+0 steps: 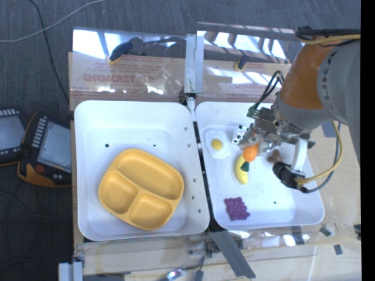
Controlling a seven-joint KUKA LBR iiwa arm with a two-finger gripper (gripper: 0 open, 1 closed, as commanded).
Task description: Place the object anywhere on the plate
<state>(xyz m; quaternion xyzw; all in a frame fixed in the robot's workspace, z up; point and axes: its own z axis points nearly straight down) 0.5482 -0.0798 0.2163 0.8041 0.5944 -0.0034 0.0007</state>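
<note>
the gripper hangs low in the right bin, directly over a small orange toy carrot. the carrot sits right at the gripper's tip, but the wrist body hides how that tip stands, so i cannot tell whether the piece is actually gripped or merely lying under it.

risks, as i judge them: the carrot is small, rounded and smooth plastic, so it could squirt sideways or roll out on a lift. it touches or nearly touches the toy banana just below it, and a black-and-white die and a fried egg toy lie close by on the left, so any of them could be nudged or picked up instead. the carry must also clear the raised rims between the two bins; a loose hold could drop the piece there.

the yellow divided plate lies in the left bin, well apart from the carrot. it is glossy, with three shallow compartments and raised ribs that a round toy could bounce off. a knobbly purple grape cluster lies near the right bin's front edge.
</note>
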